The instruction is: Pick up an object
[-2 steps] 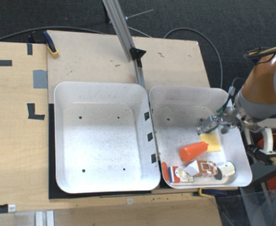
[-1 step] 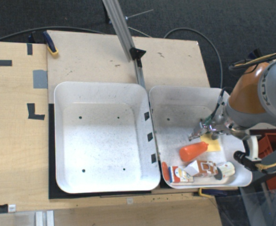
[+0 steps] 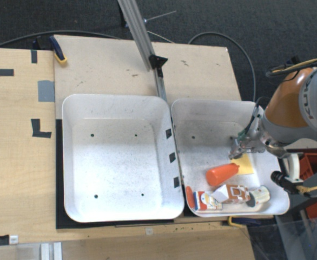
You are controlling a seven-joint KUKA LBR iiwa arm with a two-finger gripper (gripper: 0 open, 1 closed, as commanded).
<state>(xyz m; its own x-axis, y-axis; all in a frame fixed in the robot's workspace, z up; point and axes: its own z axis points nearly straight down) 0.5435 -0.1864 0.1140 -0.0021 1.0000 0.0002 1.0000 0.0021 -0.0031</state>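
Observation:
In the right bin [image 3: 202, 121] lie an orange carrot-shaped piece [image 3: 222, 174], a yellow block [image 3: 245, 163] partly under it, and a white packet with red and brown print [image 3: 229, 194] along the front wall. My gripper [image 3: 238, 147] hangs low over the bin's right side, just above the yellow block's far edge. Its dark fingertips are small and blurred against the bin floor. The grey arm with its orange band [image 3: 288, 104] comes in from the right.
The left bin [image 3: 115, 156] stands beside the right one, sharing a raised middle wall. A metal rail [image 3: 139, 28] slants down from the top to the bins' junction. A black cable [image 3: 239, 47] curves behind the right bin. Wooden bench surrounds both bins.

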